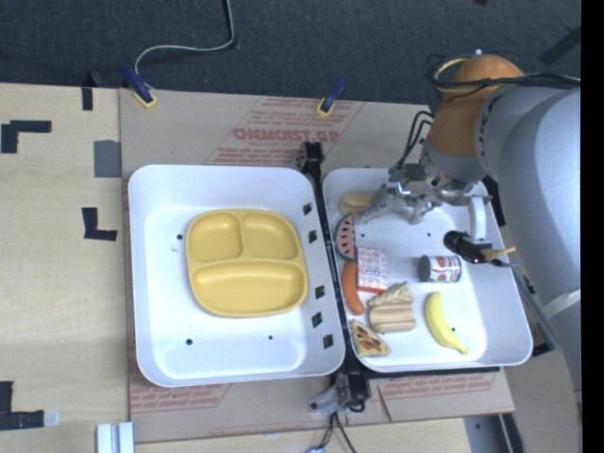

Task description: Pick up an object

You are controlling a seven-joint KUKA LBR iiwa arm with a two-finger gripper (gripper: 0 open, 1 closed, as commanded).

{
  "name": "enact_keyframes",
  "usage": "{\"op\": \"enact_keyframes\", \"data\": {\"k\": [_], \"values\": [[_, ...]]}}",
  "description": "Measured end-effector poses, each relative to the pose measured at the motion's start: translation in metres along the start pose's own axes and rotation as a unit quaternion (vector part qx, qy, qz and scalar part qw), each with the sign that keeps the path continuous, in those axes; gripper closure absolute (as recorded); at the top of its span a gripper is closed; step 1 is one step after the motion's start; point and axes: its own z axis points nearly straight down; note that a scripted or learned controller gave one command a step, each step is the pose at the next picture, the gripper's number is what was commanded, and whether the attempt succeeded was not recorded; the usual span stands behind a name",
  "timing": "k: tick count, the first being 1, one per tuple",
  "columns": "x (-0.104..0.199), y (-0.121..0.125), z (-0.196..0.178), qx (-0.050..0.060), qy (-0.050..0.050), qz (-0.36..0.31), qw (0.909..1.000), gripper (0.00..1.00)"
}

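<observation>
White plastic bins sit side by side on the desk. The left bin holds a yellow divided plate, prob. a drop-off spot. The right bin holds the pickable stuff, bunched toward its left and near side: banana, small can lying on its side, watermelon slice, hot dog, sandwich, pizza slice, a red-and-white packet. The arm reaches in from the right w/ the end effector low over the far part of that bin, near a tan piece at the back wall. Can't tell whether it's released or clenched; nothing visibly between its tips. Judging by pose, it's lining up on the tan piece or the melon; no object lifted yet.
</observation>
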Motion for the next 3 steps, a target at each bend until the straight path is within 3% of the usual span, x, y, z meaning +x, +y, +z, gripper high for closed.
{"op": "enact_keyframes", "data": {"k": [1, 2, 3], "values": [[0.007, -0.001, 0.0, 0.0, -0.002, 0.001, 1.0, 0.0], [-0.03, 0.001, 0.001, 0.002, 0.006, -0.003, 1.0, 0.0], [-0.045, 0.001, 0.001, 0.003, 0.007, -0.003, 1.0, 0.0]]}}
